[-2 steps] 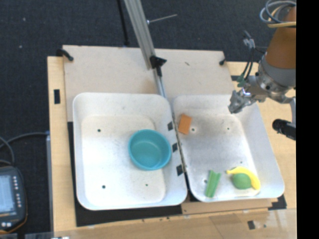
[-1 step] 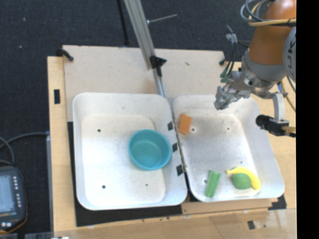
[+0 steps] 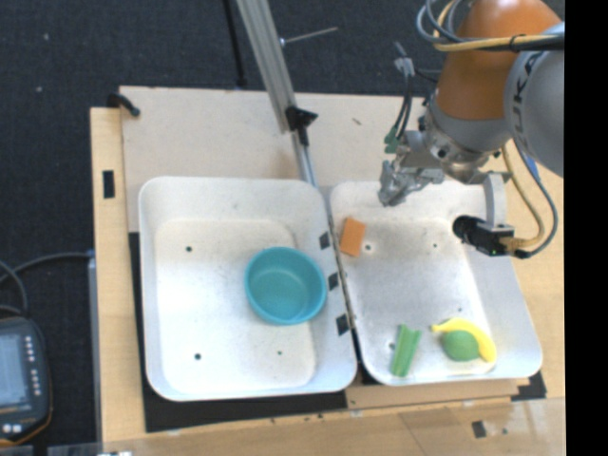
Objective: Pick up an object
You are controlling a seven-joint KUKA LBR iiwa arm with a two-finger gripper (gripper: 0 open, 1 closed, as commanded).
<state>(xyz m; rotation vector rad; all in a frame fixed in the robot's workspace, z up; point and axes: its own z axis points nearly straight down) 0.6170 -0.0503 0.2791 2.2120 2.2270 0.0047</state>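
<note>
Claw [image 3: 393, 196] sits over the far-left corner of the right bin [image 3: 494, 283], near the rim, with nothing between its fingers that we can see — whether they are spread or closed we cannot tell from this slant.

Candidates, all in the right bin: orange block [image 3: 352, 237] just below and left of the claw, close to the divider between the bins; green stick [image 3: 406, 351] near the front edge; yellow-green fruit [image 3: 463, 342] just beside it, toward the front right. Teal bowl [image 3: 285, 286] sits alone in the left bin [image 3: 180, 255].

Our read: the orange block is the nearest target, so we'd go for it. What the step needs:
- shift a little toward the near-left so the claw centres on the block, not on its edge
- align the fingers across the block's short sides — it looks slightly tilted, so match its rotation
- mind the bin wall and divider on the left; one finger could land on the rim and stall the descent
- descend straight, close only once the fingers straddle the block, then lift and check it's really held

Risk: the block is small and light, so an off-centre close likely just pushes it away.
</note>
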